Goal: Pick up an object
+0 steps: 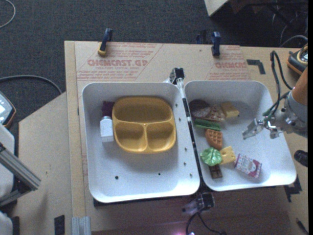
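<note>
My gripper point(253, 128) hangs over the right part of the right bin point(254, 89), reaching in from the right edge, fingers pointing left. They stand apart with nothing between them, so it is open. Toy foods lie left of and below it: a pink and white packet point(248, 166) lies closest, just below. Further left are a cheese wedge point(227, 155), a green lettuce piece point(211, 156), a chocolate bar point(215, 171), an orange waffle point(214, 138), a green bean pod point(207, 125), a brown cookie point(198, 105), a bread slice point(209, 113) and a yellow block point(229, 110).
The left bin point(93, 146) holds a yellow divided plate point(144, 124), a small white bottle point(106, 129) and a dark purple item point(107, 106) behind it. Two clamps point(105, 41) point(215, 43) grip the board's far edge. Cables run along the right side.
</note>
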